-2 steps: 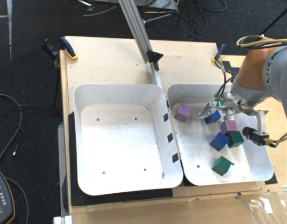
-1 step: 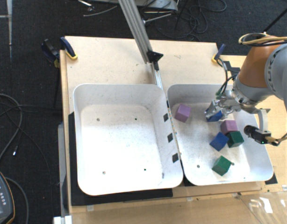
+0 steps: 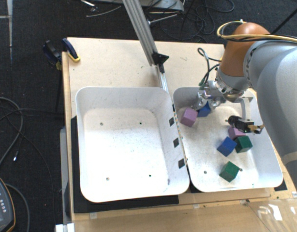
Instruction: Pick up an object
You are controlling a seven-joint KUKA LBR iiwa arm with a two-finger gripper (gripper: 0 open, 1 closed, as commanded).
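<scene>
Arm reaching into the right bin, fingers down beside a blue cube.

The grey arm (image 3: 269, 71) comes in over the right edge of the tabletop (image 3: 114, 62). Its fingers (image 3: 203, 101) sit low in the right bin (image 3: 264, 178), in the part toward the tabletop's far edge. A small blue cube (image 3: 204, 112) lies right at their tips; how wide they stand, and whether the cube is between them, cannot be told. A purple cube (image 3: 189, 116) lies just beside it, on the side toward the left bin (image 3: 90, 100). Closer to the tabletop's right edge, a second blue cube (image 3: 226, 146) and a green cube (image 3: 244, 143) touch each other, with another purple piece (image 3: 233, 132) just behind them. A second green cube (image 3: 230, 171) lies apart from these, toward the tabletop's near edge.
</scene>
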